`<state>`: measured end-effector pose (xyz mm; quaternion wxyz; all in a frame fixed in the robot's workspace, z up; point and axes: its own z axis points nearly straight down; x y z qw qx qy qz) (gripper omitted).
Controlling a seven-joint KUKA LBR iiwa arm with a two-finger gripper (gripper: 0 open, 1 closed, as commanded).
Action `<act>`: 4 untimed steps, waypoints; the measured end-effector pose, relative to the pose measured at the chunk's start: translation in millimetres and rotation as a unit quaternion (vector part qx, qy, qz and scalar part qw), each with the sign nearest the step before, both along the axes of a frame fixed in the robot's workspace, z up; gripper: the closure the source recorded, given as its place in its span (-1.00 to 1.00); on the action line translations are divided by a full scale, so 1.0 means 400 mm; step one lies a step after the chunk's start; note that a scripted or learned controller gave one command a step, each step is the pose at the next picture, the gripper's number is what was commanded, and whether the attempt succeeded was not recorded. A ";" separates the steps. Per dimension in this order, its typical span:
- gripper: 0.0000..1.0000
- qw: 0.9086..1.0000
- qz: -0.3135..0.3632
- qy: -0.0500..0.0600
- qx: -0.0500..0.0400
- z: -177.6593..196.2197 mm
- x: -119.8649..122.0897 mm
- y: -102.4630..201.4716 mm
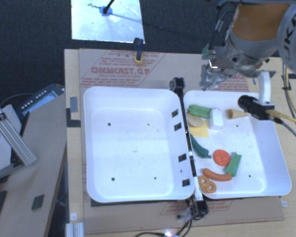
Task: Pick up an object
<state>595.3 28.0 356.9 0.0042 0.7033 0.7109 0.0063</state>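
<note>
The gripper [210, 81] was positioned above the right bin's [266, 157] far edge; whether it was released or clenched could not be told.

Two white bins sit side by side on a board. The left bin [133, 142] holds nothing visible. The right bin [256, 152] holds toy food: a green piece [199, 111] and white block [216, 118] at upper left, a yellow slice [198, 130] below them, a red disc [221, 157], a sausage [217, 175] and a pretzel [207, 184] lower down. The gripper [210, 79] hangs above the right bin's upper left corner, at upper right of the frame.
</note>
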 end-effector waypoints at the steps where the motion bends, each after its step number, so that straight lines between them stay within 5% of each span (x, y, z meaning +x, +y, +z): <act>1: 1.00 1.000 0.000 0.003 0.000 0.186 -0.066 0.147; 2: 1.00 1.000 0.000 0.008 -0.001 0.091 -0.155 0.372; 3: 1.00 1.000 0.000 0.006 0.000 0.187 -0.261 0.525; 4: 1.00 1.000 -0.005 0.006 -0.001 0.158 -0.124 0.515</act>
